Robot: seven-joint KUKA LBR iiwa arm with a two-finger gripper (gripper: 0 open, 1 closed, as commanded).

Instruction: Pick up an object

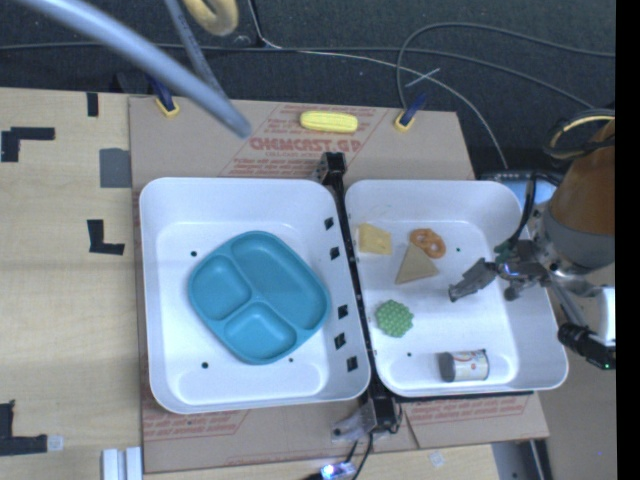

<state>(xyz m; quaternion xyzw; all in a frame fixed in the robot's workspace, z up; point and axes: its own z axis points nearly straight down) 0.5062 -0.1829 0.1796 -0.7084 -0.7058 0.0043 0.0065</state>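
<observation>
White bins sit side by side; the gripper [478, 281] hangs at three o'clock over the right bin [530, 368]. Whether it is open, I cannot tell. A can [464, 365] lies at six o'clock.

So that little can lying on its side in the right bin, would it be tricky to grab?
Probably somewhat. The can lies on its side, so a nudge would likely roll it toward the bin's wall. Its round, smooth-looking body might slip between fingers unless squeezed across the middle. It looks stiff, so it likely won't crush.

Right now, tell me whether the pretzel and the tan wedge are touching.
Apart. The camera view shows a thin strip of white bin floor between the pretzel and the tan wedge.
</observation>
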